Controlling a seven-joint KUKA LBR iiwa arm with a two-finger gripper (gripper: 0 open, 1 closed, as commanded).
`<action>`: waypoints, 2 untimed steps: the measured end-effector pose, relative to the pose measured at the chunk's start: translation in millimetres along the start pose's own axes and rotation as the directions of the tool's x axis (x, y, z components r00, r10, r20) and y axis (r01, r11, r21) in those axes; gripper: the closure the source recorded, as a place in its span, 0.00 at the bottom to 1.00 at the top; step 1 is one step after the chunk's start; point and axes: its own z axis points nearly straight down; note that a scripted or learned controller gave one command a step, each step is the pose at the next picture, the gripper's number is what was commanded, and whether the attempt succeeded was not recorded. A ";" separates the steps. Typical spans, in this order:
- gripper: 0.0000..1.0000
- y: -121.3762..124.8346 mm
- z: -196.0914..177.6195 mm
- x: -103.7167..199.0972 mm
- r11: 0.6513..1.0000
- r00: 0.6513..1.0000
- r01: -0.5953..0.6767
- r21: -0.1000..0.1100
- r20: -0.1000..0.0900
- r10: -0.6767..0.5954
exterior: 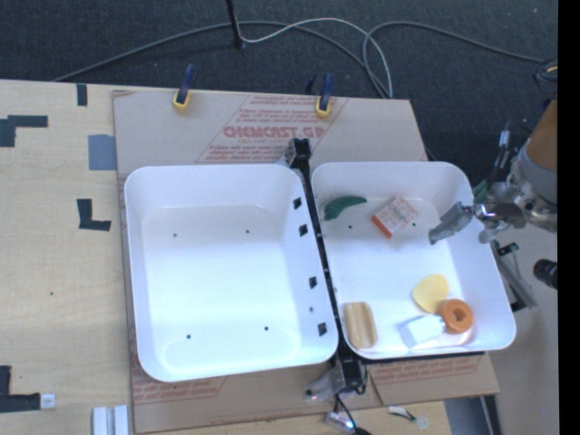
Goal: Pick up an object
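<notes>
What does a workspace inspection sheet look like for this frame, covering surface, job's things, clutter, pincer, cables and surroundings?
Surface: cardboard sheet held by two yellow clamps; two shallow white bins, left bin and right bin, side by side.
Job's things: all in the right bin: dark green curved piece, red-and-white small packet, pale yellow disc, orange ring, white flat block, tan wooden block.
Clutter: nothing seen.
Pincer: grey pincer at the right bin's right rim, holding nothing visible.
Cables: white and black cables on the dark floor behind the bench.
Surroundings: wooden benchtop with grey tape marks.
</notes>
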 end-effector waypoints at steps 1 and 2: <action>0.00 1.4 -3.5 0.2 1.000 1.000 0.001 -0.007 0.001 -0.001; 0.00 3.5 58.7 4.5 1.000 1.000 0.002 -0.001 0.000 -0.002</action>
